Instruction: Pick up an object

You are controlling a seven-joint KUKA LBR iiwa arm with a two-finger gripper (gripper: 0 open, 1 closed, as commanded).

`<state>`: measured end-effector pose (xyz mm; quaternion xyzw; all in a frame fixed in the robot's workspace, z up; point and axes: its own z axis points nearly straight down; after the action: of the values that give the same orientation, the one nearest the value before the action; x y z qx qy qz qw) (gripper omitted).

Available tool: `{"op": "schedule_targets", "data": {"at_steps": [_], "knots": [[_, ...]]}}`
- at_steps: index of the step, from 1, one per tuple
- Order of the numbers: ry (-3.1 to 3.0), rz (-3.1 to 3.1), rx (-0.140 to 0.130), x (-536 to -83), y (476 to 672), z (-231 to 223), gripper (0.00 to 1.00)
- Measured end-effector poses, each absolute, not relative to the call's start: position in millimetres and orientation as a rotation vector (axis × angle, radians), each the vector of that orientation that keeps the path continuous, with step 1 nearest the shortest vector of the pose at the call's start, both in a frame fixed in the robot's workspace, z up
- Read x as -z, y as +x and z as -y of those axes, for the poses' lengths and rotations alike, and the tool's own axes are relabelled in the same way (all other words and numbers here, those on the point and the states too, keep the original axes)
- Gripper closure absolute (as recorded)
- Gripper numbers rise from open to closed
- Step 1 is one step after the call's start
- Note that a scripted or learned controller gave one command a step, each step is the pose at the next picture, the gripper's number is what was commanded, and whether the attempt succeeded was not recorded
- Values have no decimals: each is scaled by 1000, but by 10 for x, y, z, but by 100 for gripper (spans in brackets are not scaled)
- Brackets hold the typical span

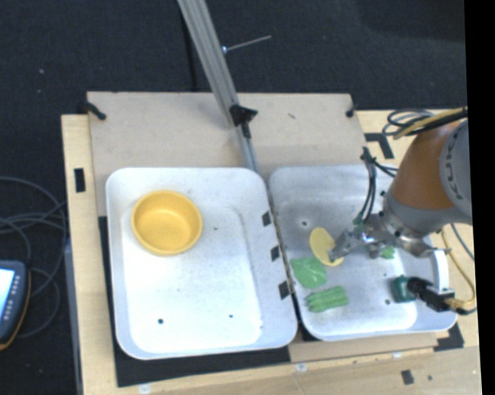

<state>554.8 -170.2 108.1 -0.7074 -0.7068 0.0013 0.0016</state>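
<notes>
Worktop (187,121): two white bins. Left bin (236,316): yellow bowl (167,221). Right bin (313,194): grey-orange arm (423,185), end effector (344,247) at pale yellow piece (322,245), grip state indiscernible; two green pieces (308,272) (326,299) below. No legible writing.

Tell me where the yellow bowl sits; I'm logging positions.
The yellow bowl sits in the left bin's upper-left corner, apart from everything else.
</notes>
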Motion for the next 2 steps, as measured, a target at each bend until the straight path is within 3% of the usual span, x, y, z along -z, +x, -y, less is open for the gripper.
{"op": "schedule_targets", "data": {"at_steps": [1,2], "knots": [[-2225,2220,2,-1212,5564,1708,100],[-2224,2224,4,-1636,5583,1703,100]]}}
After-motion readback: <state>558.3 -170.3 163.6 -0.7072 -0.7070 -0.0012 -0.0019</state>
